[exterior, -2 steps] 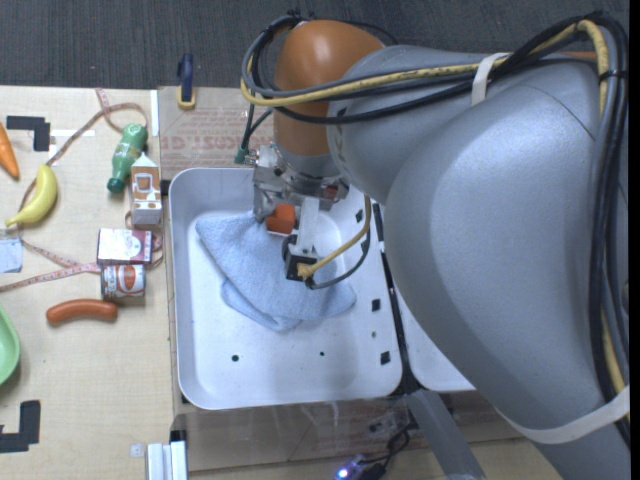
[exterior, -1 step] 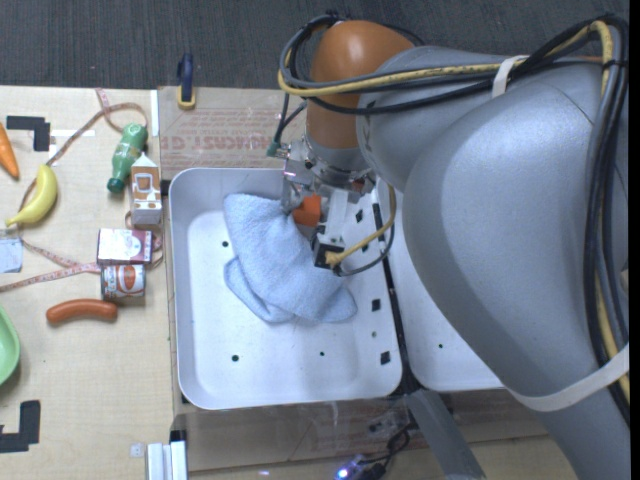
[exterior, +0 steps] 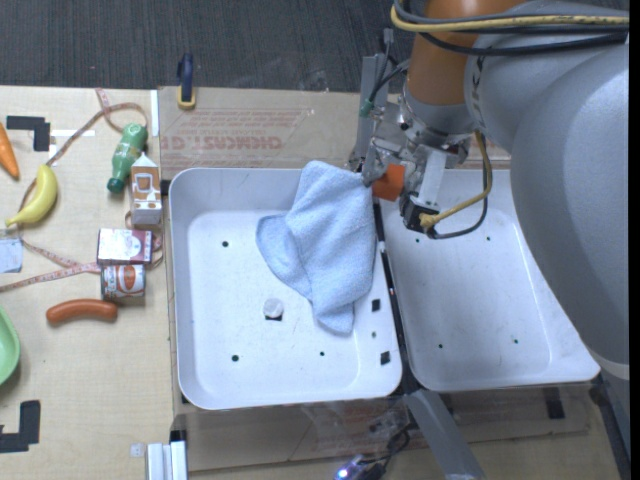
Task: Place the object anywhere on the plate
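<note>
End effector (exterior: 372, 175) gripping blue towel (exterior: 325, 238)

This is a robotics lab, set up for testing rather than living or cooking. A grey industrial arm (exterior: 570, 168) with an orange band and loose yellow cables reaches over two shallow white bins (exterior: 200, 268) set side by side on a plywood tabletop (exterior: 70, 368). To the left of the bins, toy food lies scattered: a plastic banana (exterior: 35, 196), a sausage (exterior: 82, 312), a small can (exterior: 124, 281), a green bottle (exterior: 126, 153). Black corner markers (exterior: 28, 129) are taped to the board left of the bins, and dark carpet (exterior: 200, 18) lies beyond it.
</note>
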Controlling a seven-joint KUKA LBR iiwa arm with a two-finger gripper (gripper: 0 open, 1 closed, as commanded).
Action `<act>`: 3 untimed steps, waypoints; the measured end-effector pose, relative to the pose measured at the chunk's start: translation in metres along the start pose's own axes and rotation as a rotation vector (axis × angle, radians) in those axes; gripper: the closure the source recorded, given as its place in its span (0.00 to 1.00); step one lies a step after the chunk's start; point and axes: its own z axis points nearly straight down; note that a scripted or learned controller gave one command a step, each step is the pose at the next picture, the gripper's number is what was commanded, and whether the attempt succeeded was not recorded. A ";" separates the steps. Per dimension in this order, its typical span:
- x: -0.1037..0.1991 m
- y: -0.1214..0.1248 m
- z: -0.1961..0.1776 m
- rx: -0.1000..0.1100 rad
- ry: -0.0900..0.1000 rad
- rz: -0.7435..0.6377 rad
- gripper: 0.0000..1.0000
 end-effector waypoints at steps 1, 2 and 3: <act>-0.156 -0.025 -0.016 0.003 0.000 -0.031 1.00; -0.106 -0.047 -0.084 0.002 0.001 -0.102 1.00; -0.113 -0.063 -0.104 0.001 0.000 -0.205 1.00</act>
